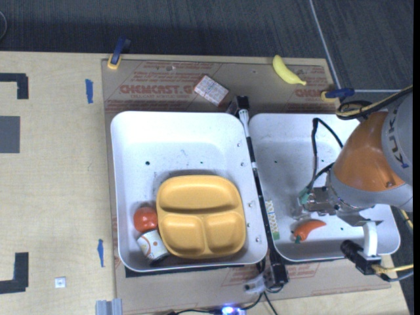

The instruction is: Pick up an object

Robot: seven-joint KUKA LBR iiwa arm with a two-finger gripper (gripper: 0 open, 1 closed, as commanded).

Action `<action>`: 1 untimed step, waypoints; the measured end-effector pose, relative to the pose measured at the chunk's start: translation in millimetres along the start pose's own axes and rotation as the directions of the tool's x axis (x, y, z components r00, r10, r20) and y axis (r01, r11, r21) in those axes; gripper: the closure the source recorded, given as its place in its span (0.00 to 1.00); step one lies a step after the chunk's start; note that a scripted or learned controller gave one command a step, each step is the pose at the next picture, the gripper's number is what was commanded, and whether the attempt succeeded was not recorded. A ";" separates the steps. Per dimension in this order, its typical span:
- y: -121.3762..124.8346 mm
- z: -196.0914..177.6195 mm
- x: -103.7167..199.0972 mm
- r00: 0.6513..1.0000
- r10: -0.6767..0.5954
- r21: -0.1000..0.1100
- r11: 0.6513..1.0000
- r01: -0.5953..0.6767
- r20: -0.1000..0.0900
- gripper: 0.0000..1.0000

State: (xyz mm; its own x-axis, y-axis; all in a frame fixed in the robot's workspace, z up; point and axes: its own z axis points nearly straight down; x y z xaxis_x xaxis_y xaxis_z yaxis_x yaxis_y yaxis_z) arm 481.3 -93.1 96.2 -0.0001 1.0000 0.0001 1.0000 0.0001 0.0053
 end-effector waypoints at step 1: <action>-0.1 0.1 0.0 1.000 0.000 0.000 1.000 0.000 0.000 0.00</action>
State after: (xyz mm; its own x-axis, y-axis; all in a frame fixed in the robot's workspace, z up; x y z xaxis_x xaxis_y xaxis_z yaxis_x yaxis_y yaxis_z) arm 481.2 -93.1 96.1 0.0001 1.0000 0.0001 1.0000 -0.0001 0.0052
